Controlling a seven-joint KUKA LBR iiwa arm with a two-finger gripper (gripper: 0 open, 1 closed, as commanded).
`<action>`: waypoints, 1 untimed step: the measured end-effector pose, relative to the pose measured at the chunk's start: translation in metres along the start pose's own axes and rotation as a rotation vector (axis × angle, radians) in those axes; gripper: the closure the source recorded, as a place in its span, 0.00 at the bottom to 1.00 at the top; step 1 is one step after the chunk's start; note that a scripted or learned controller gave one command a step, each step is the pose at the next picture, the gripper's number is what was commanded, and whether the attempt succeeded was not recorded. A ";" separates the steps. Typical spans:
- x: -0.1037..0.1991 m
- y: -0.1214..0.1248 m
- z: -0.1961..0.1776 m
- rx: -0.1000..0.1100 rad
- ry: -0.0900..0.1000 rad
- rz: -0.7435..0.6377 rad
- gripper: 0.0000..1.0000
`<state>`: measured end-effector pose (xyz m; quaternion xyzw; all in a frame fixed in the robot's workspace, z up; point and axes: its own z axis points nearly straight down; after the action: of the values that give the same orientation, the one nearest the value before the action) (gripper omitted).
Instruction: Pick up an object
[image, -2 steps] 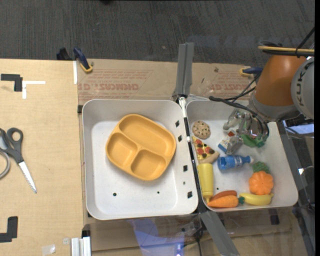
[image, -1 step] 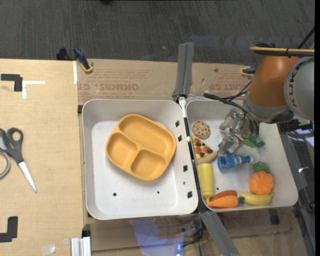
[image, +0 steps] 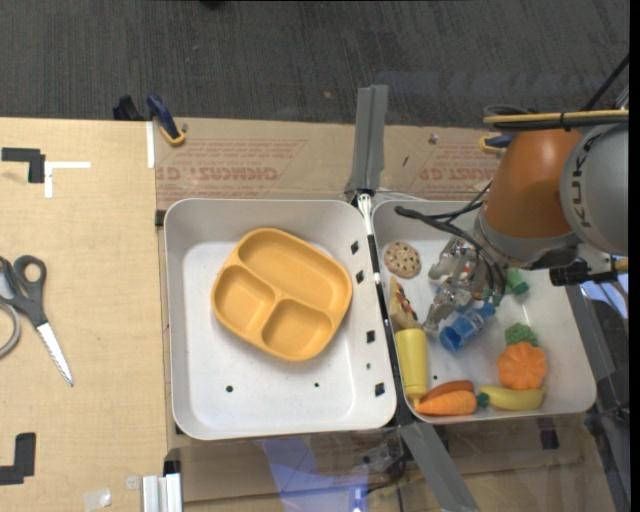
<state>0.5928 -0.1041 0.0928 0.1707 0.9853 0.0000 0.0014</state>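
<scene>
The claw (image: 452, 292) hung low inside the right bin (image: 572, 330), fingers parted and clamped on nothing, tips just beside the blue object (image: 463, 329) near the bin's middle. A cookie (image: 403, 259) lay toward the far-left corner, the carrot (image: 447, 402) along the near edge.

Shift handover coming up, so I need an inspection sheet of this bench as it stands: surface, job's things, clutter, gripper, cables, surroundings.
Surface: two white bins side by side, left bin, right bin.
Job's things: right bin holds cookie, blue cup, yellow bottle, carrot, banana, orange pumpkin.
Clutter: yellow divided plate in left bin.
Gripper: gripper low over the right bin, beside the blue cup; finger state unclear.
Cables: black cable near the wrist.
Surroundings: scissors on the bench, left.
</scene>
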 end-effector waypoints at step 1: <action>0.020 -0.019 0.000 0.001 0.001 -0.035 0.00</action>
<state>0.5672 -0.1151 0.0923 0.1534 0.9882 -0.0002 0.0009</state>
